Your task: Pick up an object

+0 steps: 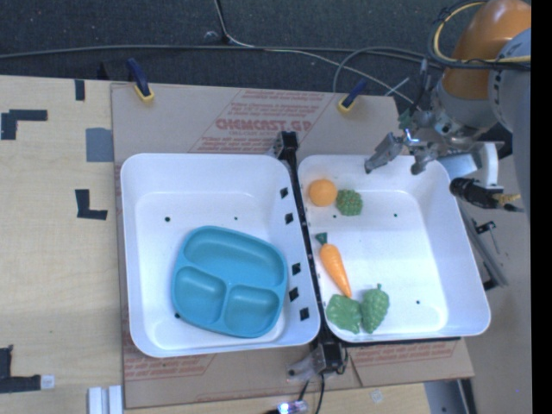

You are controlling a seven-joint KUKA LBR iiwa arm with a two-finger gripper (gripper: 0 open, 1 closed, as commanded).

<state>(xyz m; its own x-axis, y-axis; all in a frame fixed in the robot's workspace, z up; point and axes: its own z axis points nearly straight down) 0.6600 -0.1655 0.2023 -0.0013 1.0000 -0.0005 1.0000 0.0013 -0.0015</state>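
Two shallow white bins sit side by side on a brown cardboard sheet (259, 123) laid over the bench. The left bin (138, 231) holds one item: a blue divided tray (228, 280) with three compartments, lying flat near the middle of the bin and slightly toward its near side.

The right bin (431, 257) holds the loose objects, all grouped along its left side:

- An orange ball (322, 192) lies in the far left corner, close to the divider between the bins.
- A small green leafy piece (348, 203) lies just beside the ball, on its right and touching or nearly touching it.
- A toy carrot (334, 267) lies below these, orange body with a small green top pointing toward the far side; it runs at a slant along the left wall.
- Two green leafy vegetables (359, 310) lie together at the near left of the bin, just beyond the carrot's tip.

The arm enters from the right, its orange band (487, 37) visible at the far right corner. The gripper (399, 156) sits at the far edge of the right bin, over the rim and well apart from every object. Its two fingers are spread — one finger (379, 156) points left toward the bin's far wall — and nothing lies between them.

Two blue-and-yellow clamps (138, 83) pin the cardboard's far edge. A black cable (259, 46) crosses the dark surface behind the bench.
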